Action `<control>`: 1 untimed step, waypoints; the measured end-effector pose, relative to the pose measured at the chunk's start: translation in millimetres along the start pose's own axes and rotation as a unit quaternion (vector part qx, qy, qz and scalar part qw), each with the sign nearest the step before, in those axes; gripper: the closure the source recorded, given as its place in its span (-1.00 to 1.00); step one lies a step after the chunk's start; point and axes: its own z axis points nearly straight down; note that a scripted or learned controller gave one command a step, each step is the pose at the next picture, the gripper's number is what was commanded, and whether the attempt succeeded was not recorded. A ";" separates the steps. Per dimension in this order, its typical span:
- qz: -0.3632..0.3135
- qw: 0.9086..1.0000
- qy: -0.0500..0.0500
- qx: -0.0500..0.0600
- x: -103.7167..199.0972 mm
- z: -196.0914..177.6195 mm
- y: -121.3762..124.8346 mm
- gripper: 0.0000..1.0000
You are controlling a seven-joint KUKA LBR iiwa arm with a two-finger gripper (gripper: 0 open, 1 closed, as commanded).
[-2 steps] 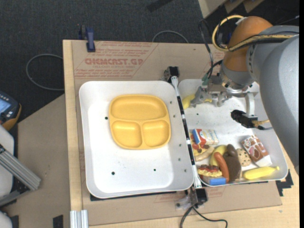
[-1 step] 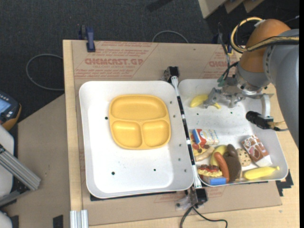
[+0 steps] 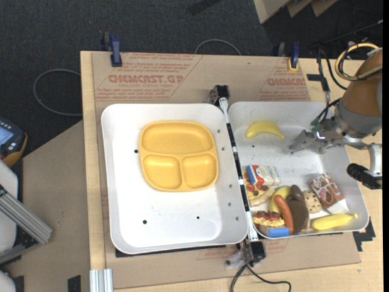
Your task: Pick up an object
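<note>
Single fixed camera above bench (image 3: 97,163); slanted downward; both bins visible

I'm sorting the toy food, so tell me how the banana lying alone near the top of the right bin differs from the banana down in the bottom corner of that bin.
The upper banana lies alone on bare bin floor, its ends curving downward; the lower banana lies straighter, against the pile of toy food by the bin's near edge. The upper one lies closer to the gripper. Both are yellow and lie in the right bin.
</note>
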 end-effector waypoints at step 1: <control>-0.005 1.000 -0.005 -0.012 10.3 -134.6 69.0 -1.00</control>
